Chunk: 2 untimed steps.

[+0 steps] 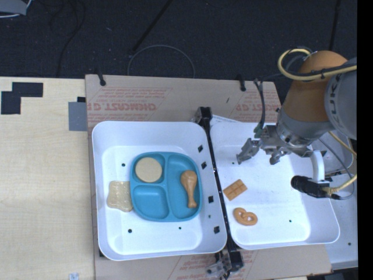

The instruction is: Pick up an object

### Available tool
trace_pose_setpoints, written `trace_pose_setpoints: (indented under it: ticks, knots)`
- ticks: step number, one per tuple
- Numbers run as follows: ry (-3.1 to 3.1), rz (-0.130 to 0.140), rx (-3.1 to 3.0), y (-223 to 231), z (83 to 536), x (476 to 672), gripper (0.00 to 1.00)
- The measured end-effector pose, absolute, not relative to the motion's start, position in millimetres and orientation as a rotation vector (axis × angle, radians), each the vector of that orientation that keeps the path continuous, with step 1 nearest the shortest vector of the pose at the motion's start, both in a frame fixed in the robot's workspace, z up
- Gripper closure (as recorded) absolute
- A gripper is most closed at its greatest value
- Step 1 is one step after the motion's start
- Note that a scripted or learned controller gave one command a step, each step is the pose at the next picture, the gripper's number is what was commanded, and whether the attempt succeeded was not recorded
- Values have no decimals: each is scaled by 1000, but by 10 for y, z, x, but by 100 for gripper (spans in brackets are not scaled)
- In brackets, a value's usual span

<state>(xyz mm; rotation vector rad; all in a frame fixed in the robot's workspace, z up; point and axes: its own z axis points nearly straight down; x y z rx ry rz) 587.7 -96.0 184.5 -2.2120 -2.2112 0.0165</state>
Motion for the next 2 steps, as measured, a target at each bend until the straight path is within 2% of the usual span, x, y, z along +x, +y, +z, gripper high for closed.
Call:
trace_pose_setpoints:
  ticks: [1,2]
  knots:
    - [-2220,3,-2217,-962,1920,5907,0]
    - [-2217,9,-2215,-927,1284,5849,0]
